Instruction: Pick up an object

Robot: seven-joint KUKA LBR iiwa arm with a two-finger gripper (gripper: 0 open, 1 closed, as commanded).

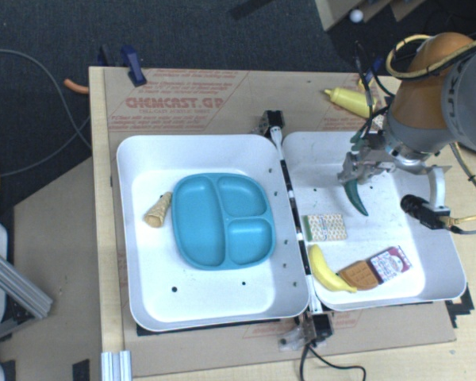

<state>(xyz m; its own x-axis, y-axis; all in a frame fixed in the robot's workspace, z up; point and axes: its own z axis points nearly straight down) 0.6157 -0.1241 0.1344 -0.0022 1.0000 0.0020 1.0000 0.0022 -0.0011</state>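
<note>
Reaching from right, arm (pixel 428 94) over right bin (pixel 444 248)

Beyond the gripper (pixel 355 173), past the bin wall: yellow item (pixel 347 99) on printed brown board (pixel 174 101). Well left of gripper: black clip (pixel 271 121), blue clamp (pixel 132 64).

Premises appear to be a robotics laboratory. A wooden desk (pixel 222 94) stamped with red lettering carries two white bins (pixel 135 213) clamped side by side. Loose cables (pixel 32 78) trail over dark carpet (pixel 182 14). An aluminium frame rail (pixel 16 280) stands at the left. A grey-and-orange industrial arm (pixel 428 94) reaches over the right bin.
</note>
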